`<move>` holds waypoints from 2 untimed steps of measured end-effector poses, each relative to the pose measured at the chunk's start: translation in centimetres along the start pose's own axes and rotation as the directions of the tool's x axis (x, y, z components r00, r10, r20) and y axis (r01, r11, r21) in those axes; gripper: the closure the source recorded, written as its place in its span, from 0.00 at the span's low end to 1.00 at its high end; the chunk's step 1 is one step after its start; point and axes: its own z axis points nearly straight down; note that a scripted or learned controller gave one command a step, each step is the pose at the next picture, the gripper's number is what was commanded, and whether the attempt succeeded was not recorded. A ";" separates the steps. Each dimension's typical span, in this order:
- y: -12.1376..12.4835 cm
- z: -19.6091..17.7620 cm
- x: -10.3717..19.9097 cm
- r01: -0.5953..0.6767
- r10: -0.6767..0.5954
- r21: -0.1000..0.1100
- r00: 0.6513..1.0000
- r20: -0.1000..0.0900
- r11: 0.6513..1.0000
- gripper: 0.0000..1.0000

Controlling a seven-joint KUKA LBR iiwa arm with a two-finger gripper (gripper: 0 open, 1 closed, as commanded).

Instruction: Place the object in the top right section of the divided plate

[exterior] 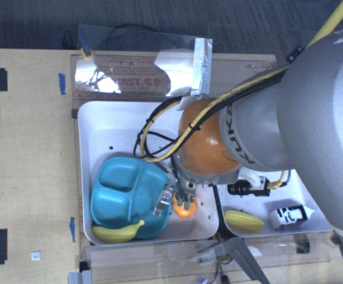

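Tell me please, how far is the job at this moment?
Done: the arm has reached the left bin, and the gripper is low beside the blue divided plate. In hand: a small orange object sits just under the gripper, right of the plate; I cannot tell if it is gripped. Left: the object is not in any plate section yet, so the placing remains.

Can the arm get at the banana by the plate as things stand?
Probably yes: the banana lies uncovered against the blue divided plate's lower edge, with the gripper close by to its right over an orange toy.
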 end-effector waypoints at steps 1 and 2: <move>-1.0 -8.4 -11.0 -0.152 0.152 0.009 0.988 -0.037 0.988 0.00; -0.6 -5.3 -5.8 0.220 -0.219 -0.003 0.974 -0.050 0.976 0.00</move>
